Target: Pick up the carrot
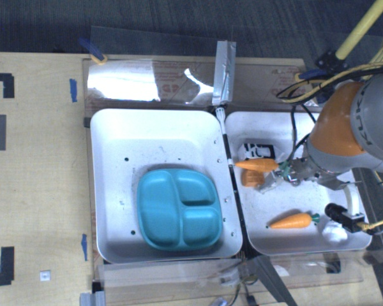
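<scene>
Two white bins side by side on the bench [32, 171]. Left bin [115, 139] holds a blue divided plate [179, 207], nothing else of note. Right bin [345, 244] is the working one.

Two carrots in the right bin. Upper carrot [256, 165] lies near the divider, orange body pointing left, green top toward the arm; a small tan-orange block [251, 178] sits just beneath it, touching or nearly so. Lower carrot [291, 221] lies flat on the bin floor toward the front, well apart from the arm's working end.

Arm [345, 126] reaches in from the right, orange band above wrist. Pincer [284, 171] sits low at the green end of the upper carrot. Metal parts blur together there; cannot tell the pincer's state, and no carrot visibly between it.

Progress, as judged: approach looks done, arm is down at the upper carrot. Grasp not confirmed. That carrot appears to rest in the bin, not raised. Left to do: secure grip, lift clear. Lower carrot untouched.

Risk: contact at the leafy tip only, cd slip on lift.
</scene>
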You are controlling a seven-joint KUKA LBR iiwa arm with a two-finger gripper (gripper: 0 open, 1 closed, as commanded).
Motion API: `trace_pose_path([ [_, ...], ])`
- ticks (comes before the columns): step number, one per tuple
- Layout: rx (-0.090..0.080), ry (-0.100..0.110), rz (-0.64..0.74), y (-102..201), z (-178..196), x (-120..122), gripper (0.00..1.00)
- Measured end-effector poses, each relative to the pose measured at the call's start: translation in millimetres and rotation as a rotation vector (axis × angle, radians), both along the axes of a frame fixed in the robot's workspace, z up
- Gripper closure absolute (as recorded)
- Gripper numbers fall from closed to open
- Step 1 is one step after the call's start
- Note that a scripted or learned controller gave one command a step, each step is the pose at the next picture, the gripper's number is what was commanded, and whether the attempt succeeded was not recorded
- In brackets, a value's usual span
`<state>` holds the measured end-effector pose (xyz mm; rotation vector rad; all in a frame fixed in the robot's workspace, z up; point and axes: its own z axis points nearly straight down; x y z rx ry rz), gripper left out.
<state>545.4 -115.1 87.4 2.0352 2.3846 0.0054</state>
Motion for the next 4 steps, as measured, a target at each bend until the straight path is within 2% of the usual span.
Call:
trace_pose_path([
  [1,0.001,0.005,0.016,3,-1,84,0.0],
  [2,0.007,0.067,-0.054,6,-4,108,0.0],
  [3,0.001,0.064,-0.053,4,7,109,1.0],
  [4,0.004,-0.003,-0.135,79,102,124,1.0],
])
